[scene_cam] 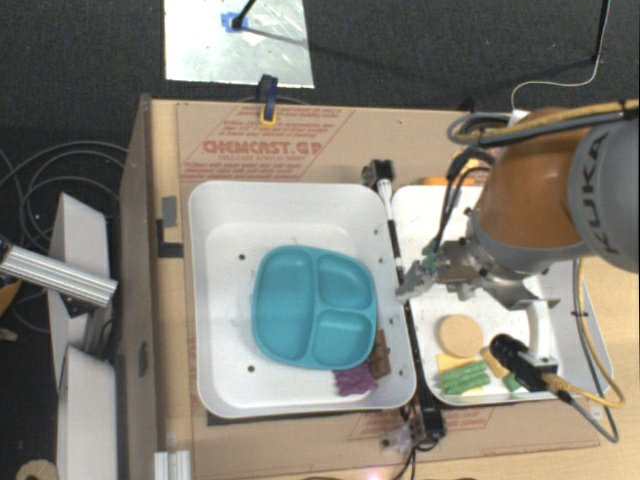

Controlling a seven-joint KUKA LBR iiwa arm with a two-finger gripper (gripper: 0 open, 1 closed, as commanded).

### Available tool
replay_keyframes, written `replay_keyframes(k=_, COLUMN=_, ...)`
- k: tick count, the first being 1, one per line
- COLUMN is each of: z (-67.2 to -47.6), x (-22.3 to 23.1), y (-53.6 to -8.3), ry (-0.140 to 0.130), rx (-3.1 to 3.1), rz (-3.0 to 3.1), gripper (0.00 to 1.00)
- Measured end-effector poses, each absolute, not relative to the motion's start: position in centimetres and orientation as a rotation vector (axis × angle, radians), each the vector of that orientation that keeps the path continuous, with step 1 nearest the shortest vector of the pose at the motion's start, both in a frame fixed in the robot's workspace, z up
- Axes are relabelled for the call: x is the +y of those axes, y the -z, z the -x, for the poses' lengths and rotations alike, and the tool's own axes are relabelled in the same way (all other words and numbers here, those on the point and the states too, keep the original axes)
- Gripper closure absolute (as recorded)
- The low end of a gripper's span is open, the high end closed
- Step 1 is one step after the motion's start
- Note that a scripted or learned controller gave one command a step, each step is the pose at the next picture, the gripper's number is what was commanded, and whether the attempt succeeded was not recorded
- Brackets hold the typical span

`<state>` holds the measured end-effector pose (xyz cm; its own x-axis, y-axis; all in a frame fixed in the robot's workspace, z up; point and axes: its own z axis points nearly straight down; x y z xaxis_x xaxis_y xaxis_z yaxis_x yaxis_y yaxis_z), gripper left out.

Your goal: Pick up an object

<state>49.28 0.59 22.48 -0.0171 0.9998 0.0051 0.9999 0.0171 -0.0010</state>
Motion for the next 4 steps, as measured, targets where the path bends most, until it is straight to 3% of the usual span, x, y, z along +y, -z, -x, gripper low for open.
replay_keyframes(k=1, z=-55.1, x=-8.0, y=-28.7, ry=0.008, rx=-2.226, rz=2.235, gripper=0.0)
replay_keyframes(k=2, z=-55.0, x=-0.9, y=-17.8, ry=-0.005, rx=-2.226, rz=2.205, gripper=0.0)
replay_keyframes(k=3, z=-49.3, x=-8.6, y=-18.4, ry=-0.004, rx=-2.212, rz=2.228, gripper=0.0)
replay_keyframes(k=4, z=-59.4, x=-12.2, y=-8.2, ry=0.008, rx=-2.233, rz=2.223, gripper=0.0)
